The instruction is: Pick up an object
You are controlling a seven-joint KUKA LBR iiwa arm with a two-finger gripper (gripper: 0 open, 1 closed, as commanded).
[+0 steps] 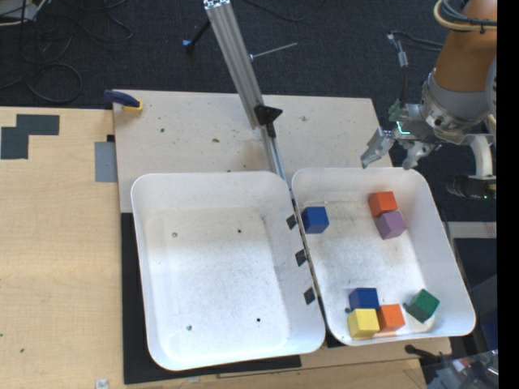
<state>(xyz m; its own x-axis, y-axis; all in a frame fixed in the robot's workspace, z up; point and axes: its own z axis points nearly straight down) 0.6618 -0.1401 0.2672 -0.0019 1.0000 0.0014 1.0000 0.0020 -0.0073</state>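
Both bins, the left bin (211, 274) and the right bin (357, 254), are white, peppered with small dark specks. In the right one lie an orange cube (383, 203), a purple cube (391, 224), a blue cube (315, 219), a second blue cube (364, 298), a yellow cube (363, 322), another orange cube (391, 318) and a dark green cube (422, 305). The arm (466, 63) is orange over grey. The bench (49, 241) is pale wood with dark grey patches, and a silver rail (237, 55) ends in a black-and-white checked tip.

Lab: floor cables (49, 23), test bins (162, 209)
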